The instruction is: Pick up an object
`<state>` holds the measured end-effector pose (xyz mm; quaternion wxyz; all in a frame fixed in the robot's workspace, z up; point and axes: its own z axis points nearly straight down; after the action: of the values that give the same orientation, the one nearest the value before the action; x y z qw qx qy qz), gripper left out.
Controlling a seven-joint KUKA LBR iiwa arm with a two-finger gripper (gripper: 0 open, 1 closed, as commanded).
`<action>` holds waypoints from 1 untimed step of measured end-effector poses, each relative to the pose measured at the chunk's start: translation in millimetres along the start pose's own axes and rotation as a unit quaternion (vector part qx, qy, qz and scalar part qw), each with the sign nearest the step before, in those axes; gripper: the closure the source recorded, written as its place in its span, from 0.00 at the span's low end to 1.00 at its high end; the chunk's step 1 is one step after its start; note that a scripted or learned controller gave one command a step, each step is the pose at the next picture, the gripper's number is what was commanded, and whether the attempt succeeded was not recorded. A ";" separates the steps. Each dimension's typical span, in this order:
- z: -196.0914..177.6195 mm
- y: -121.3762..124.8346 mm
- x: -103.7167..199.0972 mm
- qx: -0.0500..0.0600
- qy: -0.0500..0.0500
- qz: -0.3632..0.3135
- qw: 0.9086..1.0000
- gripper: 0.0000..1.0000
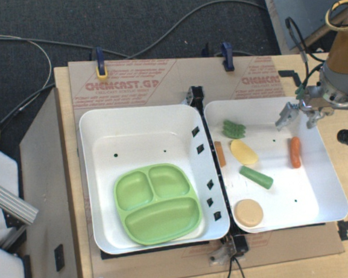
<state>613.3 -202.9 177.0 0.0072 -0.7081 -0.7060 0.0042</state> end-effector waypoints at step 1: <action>-9.4 3.4 0.6 -0.008 -0.002 -0.002 1.000 0.00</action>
<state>616.8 -202.3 186.4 0.0006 -0.7069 -0.7073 0.0001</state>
